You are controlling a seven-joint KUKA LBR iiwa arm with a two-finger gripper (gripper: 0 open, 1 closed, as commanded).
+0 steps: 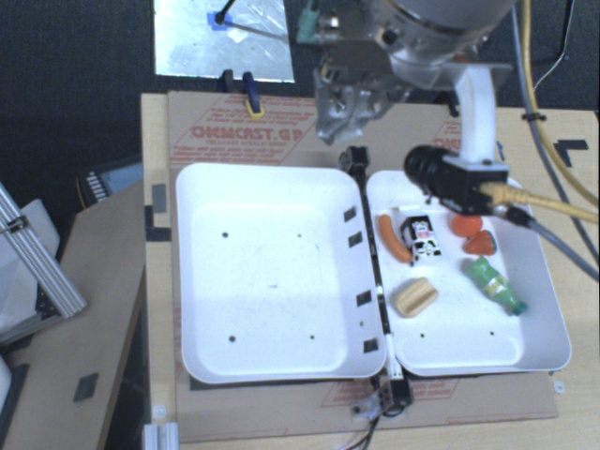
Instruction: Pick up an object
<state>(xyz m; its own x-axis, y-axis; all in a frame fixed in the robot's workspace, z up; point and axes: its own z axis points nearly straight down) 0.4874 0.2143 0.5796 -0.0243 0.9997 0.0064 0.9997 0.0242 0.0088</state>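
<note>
Overhead view of the bench [112, 251], which you see from its near side. The largest item on it is a cardboard sheet [234, 134] with red lettering, lying under both bins and extending behind them to the spot directly beneath the pincer. The left bin [272, 279] sits nearer to you than the pincer and off to its left. The right bin [469, 340] sits nearer to you and off to its right. The grey arm [441, 7] enters from the upper right and ends in the pincer [342, 125], which hangs over the cardboard just behind the black divider where the two bins meet. You cannot tell from this angle whether the pincer is open or closed, and nothing is visibly held in it. All candidate objects lie in the right bin, well apart from the pincer, on its near right. The green bottle [495, 285] lies tilted, farthest to the right. The tan bread roll [414, 298] lies closest to you. The orange sausage [394, 237] lies closest to the pincer, beside the divider. A small black-and-white item [422, 235], possibly a printed block, lies just right of the sausage. Two red pieces [473, 234] lie close together between that item and the bottle.
</note>
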